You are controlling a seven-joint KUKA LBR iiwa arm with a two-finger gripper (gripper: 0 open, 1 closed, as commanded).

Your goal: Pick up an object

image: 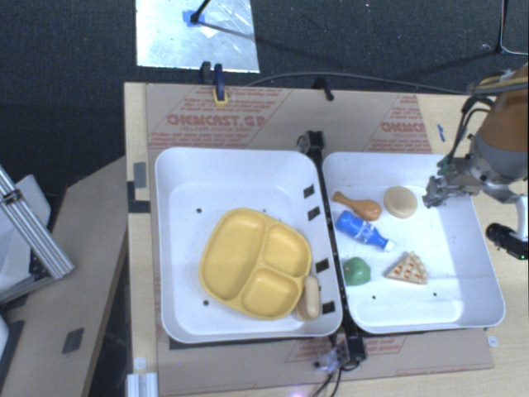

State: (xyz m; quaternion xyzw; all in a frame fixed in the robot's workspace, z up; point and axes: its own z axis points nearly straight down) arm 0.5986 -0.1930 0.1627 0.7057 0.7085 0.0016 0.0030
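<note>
In the right bin (463,304) lie a brown drumstick-shaped toy (358,204), a round tan bun (401,202), a blue bottle (361,229), a green ball-like object (356,270) and a pizza-slice toy (407,269). My gripper (436,193) hangs over the right bin's far right part, just right of the bun and apart from it. Nothing shows between its fingers.
The left bin (190,180) bears a yellow divided plate (254,262) with a beige bread-like piece (310,297) at its near right edge. A black divider (326,222) runs between the bins. A metal frame (33,238) stands at far left.
</note>
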